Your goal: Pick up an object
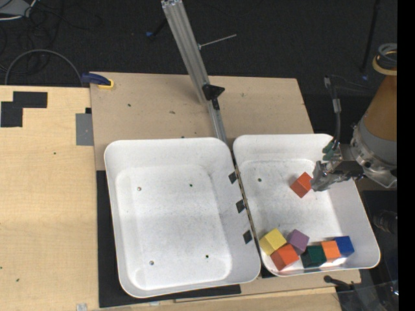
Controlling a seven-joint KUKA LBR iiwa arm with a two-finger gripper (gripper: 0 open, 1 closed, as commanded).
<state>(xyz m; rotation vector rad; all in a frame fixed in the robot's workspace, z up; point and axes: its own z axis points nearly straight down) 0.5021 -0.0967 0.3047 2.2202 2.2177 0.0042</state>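
While the arm (382, 125) reaches in from the right edge of the frame, its claw (319, 180) sits over the right bin (279, 149), in that bin's upper right part; an orange-red block (301, 184) lies just left of the claw tip, touching or nearly touching it, and whether the block is actually between the fingers I cannot tell, nor how far they are spread; along the bin's lower edge, toward the bottom right of the frame, a cluster of blocks sits close together: yellow (273, 240), purple (298, 239), red (284, 256), green (314, 256), orange (331, 248) and blue (344, 245); the left bin (123, 154) sits beside it at centre frame on the counter (155, 102); a slanted metal rail (188, 47) rises from between the bins toward the top centre.
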